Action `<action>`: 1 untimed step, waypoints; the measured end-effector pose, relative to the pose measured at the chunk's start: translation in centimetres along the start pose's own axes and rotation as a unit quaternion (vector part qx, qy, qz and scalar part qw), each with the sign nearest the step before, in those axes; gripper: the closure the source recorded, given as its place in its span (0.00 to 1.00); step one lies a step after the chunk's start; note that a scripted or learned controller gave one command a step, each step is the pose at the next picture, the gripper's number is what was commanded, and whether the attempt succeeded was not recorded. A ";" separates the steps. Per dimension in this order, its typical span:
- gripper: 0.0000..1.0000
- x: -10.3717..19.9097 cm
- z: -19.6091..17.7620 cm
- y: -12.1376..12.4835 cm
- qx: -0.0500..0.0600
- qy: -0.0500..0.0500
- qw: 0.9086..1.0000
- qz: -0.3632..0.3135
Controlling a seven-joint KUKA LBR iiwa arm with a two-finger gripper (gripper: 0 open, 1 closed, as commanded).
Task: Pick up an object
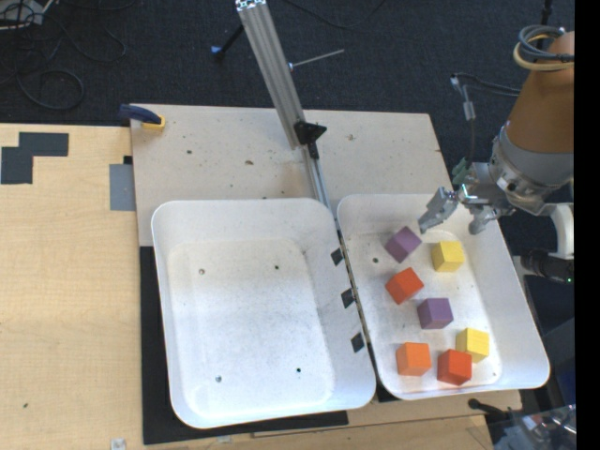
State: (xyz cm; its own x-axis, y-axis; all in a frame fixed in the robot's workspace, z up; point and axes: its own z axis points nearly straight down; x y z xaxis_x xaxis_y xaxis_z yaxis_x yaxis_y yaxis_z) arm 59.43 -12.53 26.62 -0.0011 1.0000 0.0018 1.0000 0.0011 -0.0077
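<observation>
1. The gripper (460,211) hangs over the far edge of the right bin (525,345), its 2 fingers spread wide with nothing between them. One finger (437,210) points down toward the purple cube (403,244) but stands apart from it; the other finger (484,217) sits above the bin's far right rim.
2. Below the fingers, near the far edge, the purple cube lies just beside a yellow cube (447,255). Either looks like the nearest candidate.
3. Further toward the near edge lie an orange-red cube (404,285) and a second purple cube (435,312). At the near edge an orange cube (413,358), a red cube (455,367) and a second yellow cube (474,342) crowd together.
4. To do the step well, the arm should probably centre over 1 cube, turn the fingers to straddle 2 flat faces, and descend fully before closing. The near-edge cluster looks riskier, since a finger may strike a neighbour.
5. The left bin (187,251) carries no cubes.
</observation>
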 end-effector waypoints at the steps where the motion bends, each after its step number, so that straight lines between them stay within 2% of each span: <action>1: 0.00 -0.1 -0.2 0.1 -0.002 -0.001 1.000 0.001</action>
State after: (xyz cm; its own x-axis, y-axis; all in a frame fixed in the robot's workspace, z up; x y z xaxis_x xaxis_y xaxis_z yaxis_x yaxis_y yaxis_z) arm 59.49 -12.60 26.87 0.0006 1.0000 0.0006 1.0000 -0.0006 -0.0030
